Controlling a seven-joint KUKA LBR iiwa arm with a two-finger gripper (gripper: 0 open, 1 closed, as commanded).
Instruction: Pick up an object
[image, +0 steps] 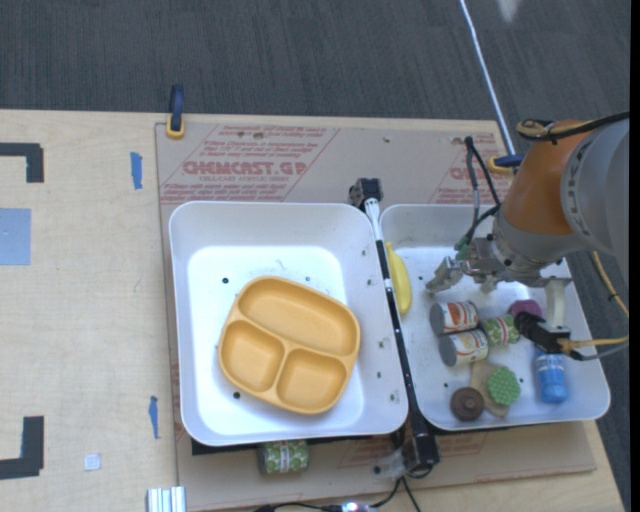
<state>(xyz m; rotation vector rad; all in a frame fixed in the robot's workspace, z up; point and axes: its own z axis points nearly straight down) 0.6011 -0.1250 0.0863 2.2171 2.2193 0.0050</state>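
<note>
Pincer open, holding nothing, over right bin above cans.

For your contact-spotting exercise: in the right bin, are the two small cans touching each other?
Touching. The camera view shows the upper can and the lower can lying one against the other in the right bin, with no white floor showing between them.

Bright, even overhead light; soft shadows, mild glare on white bins, sharp focus
</note>
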